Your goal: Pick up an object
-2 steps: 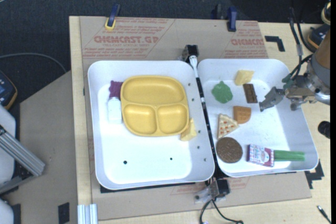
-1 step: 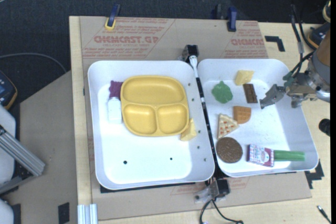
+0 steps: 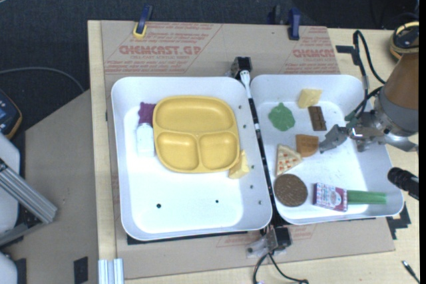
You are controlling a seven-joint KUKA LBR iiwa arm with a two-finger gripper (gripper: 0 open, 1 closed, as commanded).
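The right bin [image 3: 353, 86] holds several toy foods: a green leafy piece [image 3: 281, 117], a pale yellow cheese wedge [image 3: 309, 98], a dark brown bar [image 3: 317, 118], an orange-brown toast square [image 3: 307, 144], a pizza slice [image 3: 287, 158], a round brown cookie [image 3: 291, 189], a pink-and-white packet [image 3: 329, 197] and a green stick [image 3: 366, 196]. My gripper [image 3: 333, 139] reaches in from the right, low over the bin's middle. Its tip is just right of the toast square and below the brown bar. Nothing visibly hangs from it.
The left bin [image 3: 186, 209] carries a yellow divided plate [image 3: 196, 133], a purple-and-white bottle [image 3: 144, 128] at the plate's left and a small yellow piece [image 3: 239, 166] at its right. A black divider rail [image 3: 253, 123] runs between the bins.
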